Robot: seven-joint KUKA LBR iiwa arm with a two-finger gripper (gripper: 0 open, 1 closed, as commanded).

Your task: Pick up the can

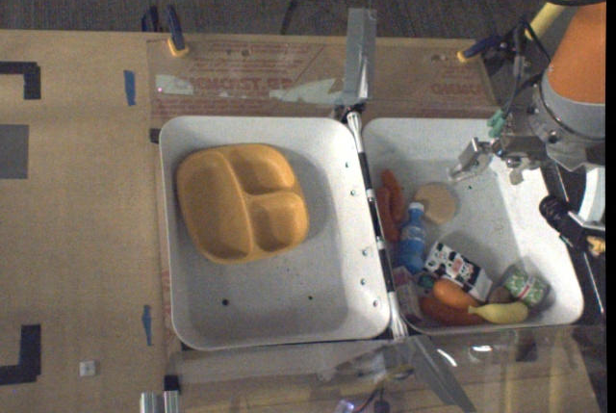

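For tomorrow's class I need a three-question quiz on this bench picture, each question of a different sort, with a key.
1. True or false: the yellow divided plate lies in the left bin.
2. Which lies nearest the can, in the right bin's near right corner?
A. the banana
B. the blue bottle
C. the round tan lid
3. Fill in: the pincer hangs over the right bin's ____ right part, apart from the can.

Key: 1 true; 2 A; 3 far.
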